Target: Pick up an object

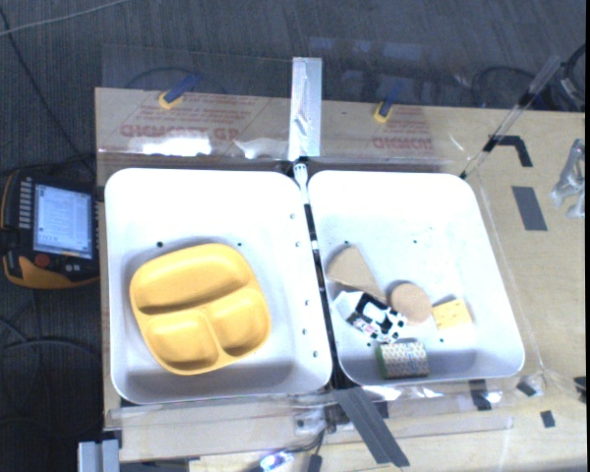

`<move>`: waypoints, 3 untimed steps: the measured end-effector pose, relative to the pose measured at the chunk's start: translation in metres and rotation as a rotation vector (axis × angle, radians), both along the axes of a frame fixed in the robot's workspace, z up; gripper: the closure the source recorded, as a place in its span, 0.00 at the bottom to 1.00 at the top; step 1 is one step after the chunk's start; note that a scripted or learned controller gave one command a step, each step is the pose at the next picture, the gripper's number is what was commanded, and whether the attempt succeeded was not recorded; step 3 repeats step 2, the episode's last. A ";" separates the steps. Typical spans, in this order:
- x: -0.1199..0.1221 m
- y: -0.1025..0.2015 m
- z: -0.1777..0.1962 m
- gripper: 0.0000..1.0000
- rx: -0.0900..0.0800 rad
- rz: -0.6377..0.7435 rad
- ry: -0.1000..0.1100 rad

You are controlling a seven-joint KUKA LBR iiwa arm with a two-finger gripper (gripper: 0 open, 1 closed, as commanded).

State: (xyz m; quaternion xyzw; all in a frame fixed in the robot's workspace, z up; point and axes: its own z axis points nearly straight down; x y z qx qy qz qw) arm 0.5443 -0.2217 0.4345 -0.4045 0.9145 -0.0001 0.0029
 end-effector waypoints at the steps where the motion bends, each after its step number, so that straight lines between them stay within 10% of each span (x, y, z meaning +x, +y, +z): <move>1: 0.015 0.074 -0.013 1.00 0.002 -0.199 0.002; 2: 0.033 0.167 0.000 1.00 0.001 -0.112 0.001; 3: 0.033 0.167 0.000 1.00 0.001 -0.112 0.001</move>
